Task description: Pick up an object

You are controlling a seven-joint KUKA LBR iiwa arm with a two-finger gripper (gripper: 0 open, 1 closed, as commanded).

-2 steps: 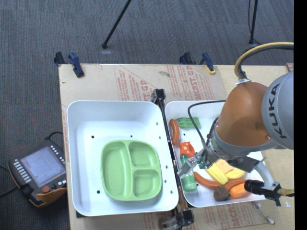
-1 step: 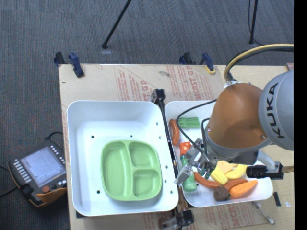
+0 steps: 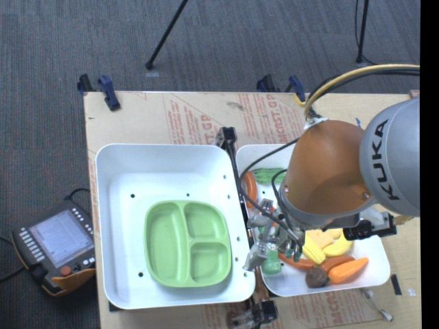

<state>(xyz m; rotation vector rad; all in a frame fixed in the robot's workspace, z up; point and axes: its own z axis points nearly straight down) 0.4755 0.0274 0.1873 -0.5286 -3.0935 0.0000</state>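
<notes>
The bench [image 3: 164, 118] is a pale wooden board with red printed lettering scattered across it, mirrored and at odd angles, so I cannot make the words out. Blue clamps [image 3: 108, 92] grip its far edge, and dark grey carpet [image 3: 206, 26] runs off behind it, where thin black stand legs [image 3: 168, 29] cross the floor. Down on the carpet to the left sits a handheld control pendant [image 3: 56, 244], grey with an orange trim and a lit screen. Two white bins sit side by side: the left bin [image 3: 116, 177] holds a light green divided plate [image 3: 186, 242] with three compartments, lying flat near the bin's middle. The arm [image 3: 336, 177] leans over the right bin [image 3: 381, 273], its orange band broad in front of me and the word KUKA plain on the grey casing. The gripper [image 3: 266, 249] hangs low by the wall between the bins, at the right bin's near left corner, just beside a green object [image 3: 271, 266]; whether its fingers are apart or closed I cannot tell from here. In that bin lie toy foods, close packed: a yellow corn cob [image 3: 314, 251], an orange carrot [image 3: 346, 270], a brown lump [image 3: 316, 277], and what may be a red-orange piece [image 3: 248, 184] along the left wall.
</notes>
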